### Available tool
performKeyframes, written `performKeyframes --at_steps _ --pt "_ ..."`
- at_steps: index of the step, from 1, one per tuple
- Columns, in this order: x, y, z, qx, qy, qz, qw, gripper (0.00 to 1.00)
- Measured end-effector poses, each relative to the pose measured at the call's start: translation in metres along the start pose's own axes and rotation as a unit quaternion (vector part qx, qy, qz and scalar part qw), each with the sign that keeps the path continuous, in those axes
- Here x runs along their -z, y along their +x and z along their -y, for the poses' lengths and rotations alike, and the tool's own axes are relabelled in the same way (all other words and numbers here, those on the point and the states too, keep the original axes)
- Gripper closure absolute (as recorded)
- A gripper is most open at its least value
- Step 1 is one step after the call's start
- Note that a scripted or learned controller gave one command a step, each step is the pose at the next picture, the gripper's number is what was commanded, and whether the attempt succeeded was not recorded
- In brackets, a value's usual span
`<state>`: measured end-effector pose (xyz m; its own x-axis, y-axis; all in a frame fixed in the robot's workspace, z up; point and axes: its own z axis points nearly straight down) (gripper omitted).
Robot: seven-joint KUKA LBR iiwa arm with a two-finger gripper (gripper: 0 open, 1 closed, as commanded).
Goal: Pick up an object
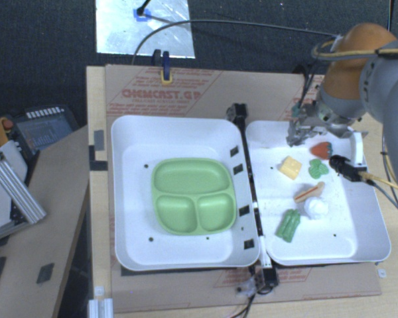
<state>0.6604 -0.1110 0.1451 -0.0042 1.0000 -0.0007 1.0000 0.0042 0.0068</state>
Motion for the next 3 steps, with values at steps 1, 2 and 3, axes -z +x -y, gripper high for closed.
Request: performKeyframes --at_steps 1,2,3 --pt "0.047 0.007 -0.002 0.001 0.000 0.000 1.0000 1.00" --pt "0.098 0.017 -0.003 0.001 0.000 0.000 1.0000 1.00" --pt "0.103 0.059 0.026 0.002 0.003 -0.001 1.0000 1.00"
